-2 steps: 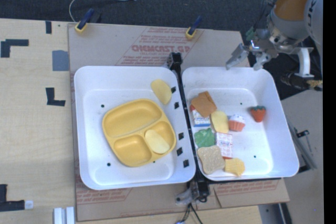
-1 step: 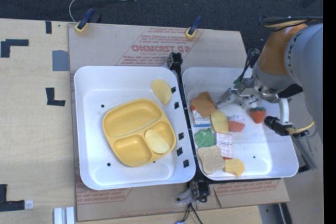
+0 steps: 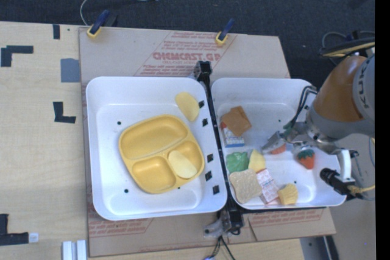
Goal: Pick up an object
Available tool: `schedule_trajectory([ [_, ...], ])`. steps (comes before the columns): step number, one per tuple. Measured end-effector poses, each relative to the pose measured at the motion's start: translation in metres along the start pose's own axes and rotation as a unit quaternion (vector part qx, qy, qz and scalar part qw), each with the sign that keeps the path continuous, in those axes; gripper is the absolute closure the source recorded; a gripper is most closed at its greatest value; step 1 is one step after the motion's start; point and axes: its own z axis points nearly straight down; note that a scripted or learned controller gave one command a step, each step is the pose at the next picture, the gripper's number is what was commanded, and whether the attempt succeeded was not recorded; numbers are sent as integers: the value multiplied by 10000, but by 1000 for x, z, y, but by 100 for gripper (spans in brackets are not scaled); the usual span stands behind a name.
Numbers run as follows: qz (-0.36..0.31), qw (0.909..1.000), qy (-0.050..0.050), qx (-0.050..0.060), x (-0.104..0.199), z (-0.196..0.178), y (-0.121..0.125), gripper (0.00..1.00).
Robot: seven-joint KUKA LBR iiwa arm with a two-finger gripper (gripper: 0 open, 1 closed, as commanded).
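An orange-red piece lies near the right bin's right wall, directly under the gripper, whose fingers look spread around it. Best to lower squarely, then close before lifting.

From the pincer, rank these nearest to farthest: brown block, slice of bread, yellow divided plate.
Measured from the pincer in the right bin:
1. Brown block, right bin, toward its far left corner.
2. Slice of bread, right bin, near front edge.
3. Yellow divided plate, left bin.
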Motion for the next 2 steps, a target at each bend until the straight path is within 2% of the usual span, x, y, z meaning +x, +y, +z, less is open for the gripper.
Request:
schedule_trajectory([
  [1,-11,10000,-4,-4,0,-10,3,100],
  [2,-45,10000,15,10,58,-36,49,100],
])
